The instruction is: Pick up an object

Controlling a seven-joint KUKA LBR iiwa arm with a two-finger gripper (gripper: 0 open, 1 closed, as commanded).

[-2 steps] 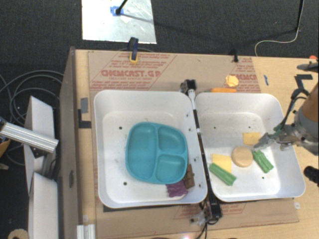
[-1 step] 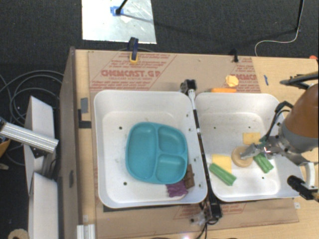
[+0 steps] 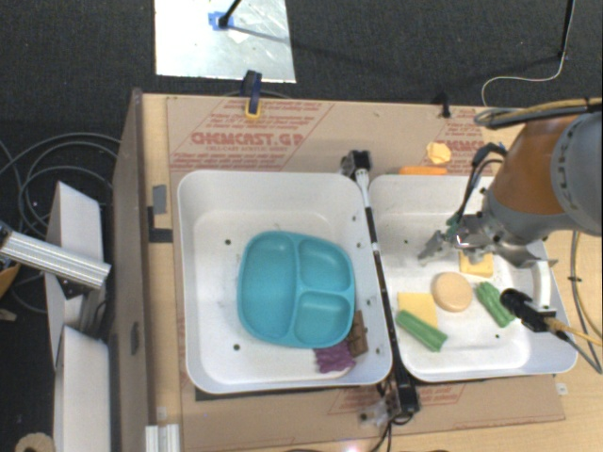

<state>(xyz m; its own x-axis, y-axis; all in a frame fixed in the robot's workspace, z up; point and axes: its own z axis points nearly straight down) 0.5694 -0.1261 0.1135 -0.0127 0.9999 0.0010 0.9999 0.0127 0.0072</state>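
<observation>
The gripper [image 3: 455, 241] hung low over the right bin [image 3: 407, 213], approaching; can't tell its grip. Round bun [image 3: 452, 292] sat just below it, so next it probably needed lowering.

The arm [image 3: 551, 172] runs off the right edge; the gripper [image 3: 456, 241] is too small and blurred to judge its fingers; it covers part of a yellow block [image 3: 478, 265]; a brown piece [image 3: 358, 335] partly hides the purple thing [image 3: 332, 358], shape unclear.

2 white bins [image 3: 203, 252], 1 teal plate [image 3: 295, 288], 2 green pcs [image 3: 420, 330], 1 purple item [image 3: 332, 358], 1 tan round pc [image 3: 453, 292].
</observation>
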